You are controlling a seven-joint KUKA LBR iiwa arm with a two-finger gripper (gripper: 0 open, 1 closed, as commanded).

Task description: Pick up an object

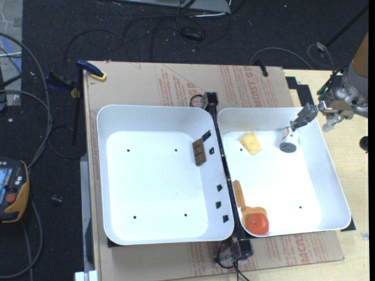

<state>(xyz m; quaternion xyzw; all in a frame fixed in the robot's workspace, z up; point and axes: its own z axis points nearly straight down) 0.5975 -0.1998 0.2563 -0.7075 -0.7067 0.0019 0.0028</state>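
Note:
My gripper [316, 120] hangs over the far right corner of the right bin [328, 174]. Its fingers are spread open and nothing is between them. Just below and left of the left fingertip [303, 117], a small grey round disc [287, 147] lies on the bin floor. Further left lies a yellow wedge [251, 143]. In the near left corner of that bin sits a red ball-like object [256, 223], with an orange-tan stick [238, 192] beside it. A brown block [200, 152] leans at the right wall of the left bin [117, 122].
The two bins meet at a black divider strip [221, 157]. They rest on a cardboard sheet [152, 81]. Cables and a yellow-blue clamp [91, 70] lie beyond the bench's far left corner. The arm's body [351, 92] comes in from the right.

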